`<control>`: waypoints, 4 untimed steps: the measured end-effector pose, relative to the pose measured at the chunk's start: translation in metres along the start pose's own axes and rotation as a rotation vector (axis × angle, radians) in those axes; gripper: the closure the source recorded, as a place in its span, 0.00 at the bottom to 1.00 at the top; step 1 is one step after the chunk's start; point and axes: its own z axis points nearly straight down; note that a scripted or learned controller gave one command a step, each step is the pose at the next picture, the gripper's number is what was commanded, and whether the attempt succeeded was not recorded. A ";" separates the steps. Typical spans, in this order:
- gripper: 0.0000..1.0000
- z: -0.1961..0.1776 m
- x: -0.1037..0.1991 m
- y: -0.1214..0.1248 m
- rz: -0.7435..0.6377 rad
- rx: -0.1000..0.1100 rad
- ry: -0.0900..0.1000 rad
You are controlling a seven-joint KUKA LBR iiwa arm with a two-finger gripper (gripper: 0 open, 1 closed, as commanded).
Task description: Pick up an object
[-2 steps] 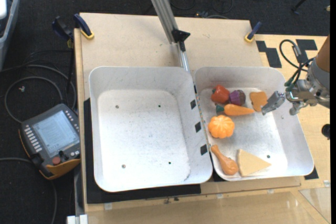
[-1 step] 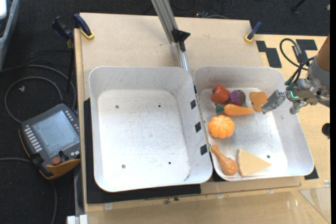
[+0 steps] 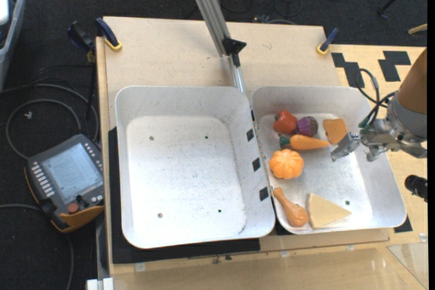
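Glossy plastic play food lies in the right bin (image 3: 380,207), with my gripper (image 3: 353,146) above that bin's right half.

Taking the round, ribbed orange pumpkin (image 3: 287,164) as landmark: a smooth tapered carrot (image 3: 307,142) lies just above it, long axis left-right, tip pointing right toward my gripper; a red tomato (image 3: 285,122) and purple lumpy piece (image 3: 307,125) sit beyond that. A drumstick (image 3: 291,207) lies below it, slanting down-right, beside a pale cheese wedge (image 3: 327,210). An orange flat piece (image 3: 334,130) is up-right. I cannot tell how far my fingers are spread; nothing shows between them. The speckled left bin (image 3: 136,166) is matte white.
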 end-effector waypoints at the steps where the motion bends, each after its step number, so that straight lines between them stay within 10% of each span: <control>1: 0.00 0.054 -0.009 -0.006 0.001 0.000 0.000; 2: 0.00 0.089 -0.008 -0.005 -0.001 -0.006 -0.002; 3: 1.00 0.077 -0.009 -0.004 0.000 -0.010 -0.004; 4: 1.00 0.028 -0.007 -0.012 -0.002 -0.010 -0.003</control>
